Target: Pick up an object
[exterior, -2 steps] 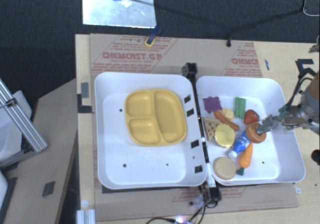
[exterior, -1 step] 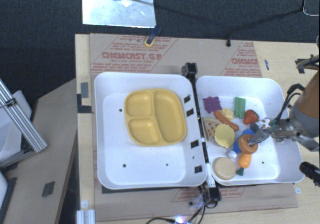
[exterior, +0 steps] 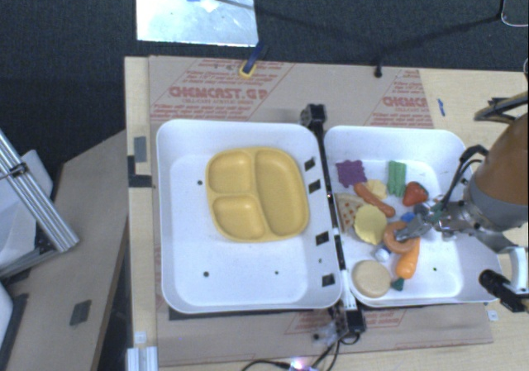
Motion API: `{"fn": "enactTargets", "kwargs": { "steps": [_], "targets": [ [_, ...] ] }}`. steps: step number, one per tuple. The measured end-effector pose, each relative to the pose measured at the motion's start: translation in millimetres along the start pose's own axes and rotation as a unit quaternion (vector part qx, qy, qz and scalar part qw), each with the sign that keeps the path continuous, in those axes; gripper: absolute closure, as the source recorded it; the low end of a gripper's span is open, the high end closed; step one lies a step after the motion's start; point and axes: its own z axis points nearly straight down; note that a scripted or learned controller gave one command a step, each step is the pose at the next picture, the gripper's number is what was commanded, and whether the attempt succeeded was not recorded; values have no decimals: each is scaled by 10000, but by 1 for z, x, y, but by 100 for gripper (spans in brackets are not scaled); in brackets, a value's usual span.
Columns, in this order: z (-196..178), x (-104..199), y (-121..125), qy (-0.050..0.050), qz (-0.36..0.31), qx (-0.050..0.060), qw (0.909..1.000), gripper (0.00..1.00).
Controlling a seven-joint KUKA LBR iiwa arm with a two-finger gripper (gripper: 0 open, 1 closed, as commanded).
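The right bin (exterior: pixel 442 278) holds a pile of toy food. In it lie a purple piece (exterior: pixel 351 171), a green block (exterior: pixel 397 177), a red piece (exterior: pixel 415 192), a yellow-orange round piece (exterior: pixel 372 225), an orange ring (exterior: pixel 395 239), a carrot (exterior: pixel 407 260) and a beige round cookie (exterior: pixel 371 278). My gripper (exterior: pixel 411 227) reaches in from the right and sits low over the pile, right at the orange ring and just above the carrot. Its tip partly hides the ring.
The left bin (exterior: pixel 186 278) holds a yellow divided plate (exterior: pixel 256 194). A black hinged strip (exterior: pixel 324 196) runs between the two bins. A tan wedge (exterior: pixel 347 212) lies by the right bin's left wall. The arm's wrist (exterior: pixel 496 196) hangs over the right bin's right rim.
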Motion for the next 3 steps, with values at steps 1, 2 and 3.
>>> {"fn": "enactTargets", "kwargs": {
  "steps": [1,2,3],
  "targets": [
    [5,1,5,-23,-5,-71,10000,0],
    [-7,2,7,-18,-16,-93,10000,100],
    [-58,11,15,-49,-13,-7,10000,100]
  ]
}}
